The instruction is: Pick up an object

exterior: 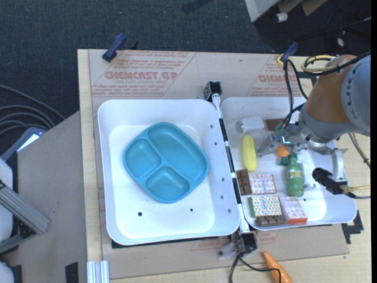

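- Green bottle (294, 178): lies flat in the right bin (263, 102), right of centre. Its long axis runs from the bin's near edge to its far edge, with the narrower cap end toward the far side.
- Small orange piece (284, 152): just beyond the bottle's cap end, touching it or nearly so.
- Gripper (283, 144): low over the right bin, directly above the orange piece and the bottle's cap end. The grey wrist and orange band enter from the right. How far it is open cannot be told, and no object can be seen in its grasp.
- Yellow corn cob (249, 152): left of the bottle, apart from it, with its long axis roughly parallel to the bottle's.
- Patterned packets (263, 183): several lie left of the bottle and toward the near edge, close together. A red-edged packet (293, 210) lies just beyond the bottle's base.
- Brown bar (242, 181): against the bin's left wall, beside the packets.
- White block (252, 124): toward the far left corner, beyond the corn.
- Blue divided plate (166, 161): in the left bin (107, 158), well apart from the bottle.
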`<state>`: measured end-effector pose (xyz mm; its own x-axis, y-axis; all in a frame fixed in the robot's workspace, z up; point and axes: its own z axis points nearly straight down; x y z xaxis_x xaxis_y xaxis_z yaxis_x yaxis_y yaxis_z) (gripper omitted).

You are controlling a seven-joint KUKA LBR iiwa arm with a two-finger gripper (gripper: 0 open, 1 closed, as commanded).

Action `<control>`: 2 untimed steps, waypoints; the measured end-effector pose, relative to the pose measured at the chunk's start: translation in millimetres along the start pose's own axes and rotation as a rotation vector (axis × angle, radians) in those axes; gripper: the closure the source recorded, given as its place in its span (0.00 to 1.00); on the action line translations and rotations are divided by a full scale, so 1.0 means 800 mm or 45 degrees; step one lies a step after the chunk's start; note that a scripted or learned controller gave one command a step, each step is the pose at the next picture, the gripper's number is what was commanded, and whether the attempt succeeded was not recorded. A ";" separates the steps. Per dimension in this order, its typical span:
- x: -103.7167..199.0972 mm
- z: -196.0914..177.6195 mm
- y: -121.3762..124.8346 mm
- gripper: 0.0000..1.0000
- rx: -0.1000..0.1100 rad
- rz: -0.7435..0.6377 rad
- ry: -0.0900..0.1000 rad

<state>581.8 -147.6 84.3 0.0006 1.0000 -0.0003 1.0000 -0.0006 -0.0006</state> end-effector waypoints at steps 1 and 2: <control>0.000 -0.013 0.001 1.00 -0.002 0.001 0.000; 0.063 -0.037 -0.072 1.00 0.003 -0.002 0.002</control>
<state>524.5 -97.0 113.7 -0.0007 1.0000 0.0016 1.0000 0.0007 -0.0031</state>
